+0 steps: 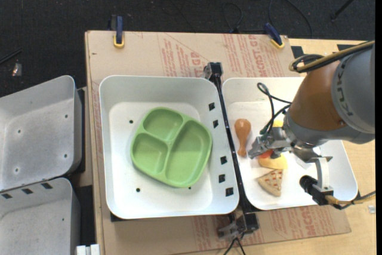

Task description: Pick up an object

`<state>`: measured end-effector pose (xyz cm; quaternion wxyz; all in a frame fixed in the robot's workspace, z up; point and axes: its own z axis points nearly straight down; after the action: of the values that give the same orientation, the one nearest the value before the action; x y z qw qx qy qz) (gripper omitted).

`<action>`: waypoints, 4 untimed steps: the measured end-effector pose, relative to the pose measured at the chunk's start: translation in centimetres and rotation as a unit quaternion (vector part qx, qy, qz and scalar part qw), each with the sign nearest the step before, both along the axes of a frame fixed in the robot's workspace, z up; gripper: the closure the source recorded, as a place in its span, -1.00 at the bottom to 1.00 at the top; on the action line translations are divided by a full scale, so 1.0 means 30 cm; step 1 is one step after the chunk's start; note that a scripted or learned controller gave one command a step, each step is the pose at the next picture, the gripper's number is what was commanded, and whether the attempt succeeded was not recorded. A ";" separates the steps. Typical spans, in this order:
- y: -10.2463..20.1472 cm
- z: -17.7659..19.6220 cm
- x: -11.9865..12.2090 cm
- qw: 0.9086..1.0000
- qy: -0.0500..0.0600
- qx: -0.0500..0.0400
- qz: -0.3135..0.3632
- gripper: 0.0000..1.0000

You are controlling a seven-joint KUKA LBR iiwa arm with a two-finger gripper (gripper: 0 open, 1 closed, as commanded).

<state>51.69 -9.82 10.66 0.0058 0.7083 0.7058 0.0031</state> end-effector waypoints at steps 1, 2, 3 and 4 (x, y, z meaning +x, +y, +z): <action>0.022 0.148 -0.001 1.000 0.005 0.002 0.003 1.00; 0.050 0.301 0.001 1.000 0.004 0.002 0.004 1.00; 0.050 0.387 0.005 1.000 0.004 0.002 0.003 1.00; 0.246 0.420 0.002 1.000 0.006 0.003 0.006 1.00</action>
<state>51.74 -2.43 23.26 0.0000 0.7041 0.7101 0.0011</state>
